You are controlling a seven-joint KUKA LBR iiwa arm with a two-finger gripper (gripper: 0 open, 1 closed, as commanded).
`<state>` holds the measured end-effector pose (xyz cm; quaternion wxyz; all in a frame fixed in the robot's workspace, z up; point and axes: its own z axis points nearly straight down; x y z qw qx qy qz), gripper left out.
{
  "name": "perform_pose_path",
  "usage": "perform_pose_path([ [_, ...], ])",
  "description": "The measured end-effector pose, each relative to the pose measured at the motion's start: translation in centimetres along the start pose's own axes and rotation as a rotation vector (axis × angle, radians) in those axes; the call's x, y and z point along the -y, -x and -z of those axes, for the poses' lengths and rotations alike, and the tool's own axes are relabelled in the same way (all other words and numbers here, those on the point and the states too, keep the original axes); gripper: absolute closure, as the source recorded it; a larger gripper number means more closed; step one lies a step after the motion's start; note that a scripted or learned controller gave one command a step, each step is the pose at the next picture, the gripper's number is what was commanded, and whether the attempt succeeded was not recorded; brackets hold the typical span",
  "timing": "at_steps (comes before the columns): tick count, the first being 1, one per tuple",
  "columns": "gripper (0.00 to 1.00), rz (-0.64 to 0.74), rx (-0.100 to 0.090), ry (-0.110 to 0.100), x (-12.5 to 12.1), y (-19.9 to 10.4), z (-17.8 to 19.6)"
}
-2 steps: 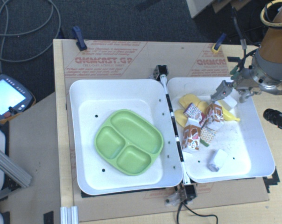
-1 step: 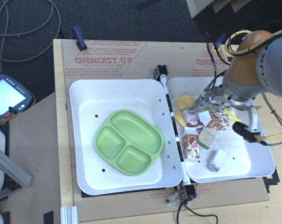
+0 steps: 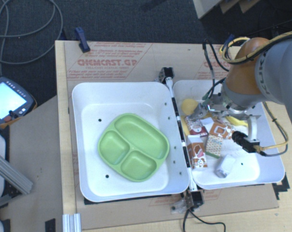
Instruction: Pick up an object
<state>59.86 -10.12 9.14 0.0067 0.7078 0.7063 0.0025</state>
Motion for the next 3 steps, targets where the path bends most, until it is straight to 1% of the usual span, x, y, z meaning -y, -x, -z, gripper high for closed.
perform_pose_path([
  [1, 0.0, 0.003, -0.005, -0.006, -5.3, 0.8, -0.4],
  [2, 0.0, 0.003, -0.006, -0.008, -4.5, 4.2, -0.5],
  [3, 0.0, 0.003, -0.004, -0.006, -7.0, 6.9, -0.5],
])
